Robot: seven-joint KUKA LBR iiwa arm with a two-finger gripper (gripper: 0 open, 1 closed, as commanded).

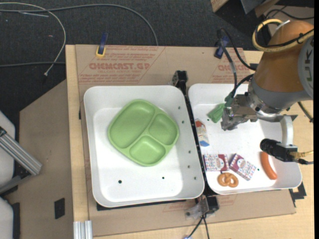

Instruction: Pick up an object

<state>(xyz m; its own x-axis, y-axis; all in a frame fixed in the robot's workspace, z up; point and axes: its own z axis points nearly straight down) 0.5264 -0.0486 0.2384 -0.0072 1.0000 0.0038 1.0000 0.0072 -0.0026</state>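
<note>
My gripper hangs low over the back half of the right bin, under the grey and orange arm. A small green object lies just to its left, touching or nearly touching the gripper body; whether it sits between the jaws cannot be seen. A white and red tube lies by the bin's left wall. Toward the front are two pink and white packets, a brown pretzel and an orange sausage.
The left bin holds a green divided plate. A black divider with clamps runs between the bins. Cardboard lies under both bins, and cables trail over the dark floor behind.
</note>
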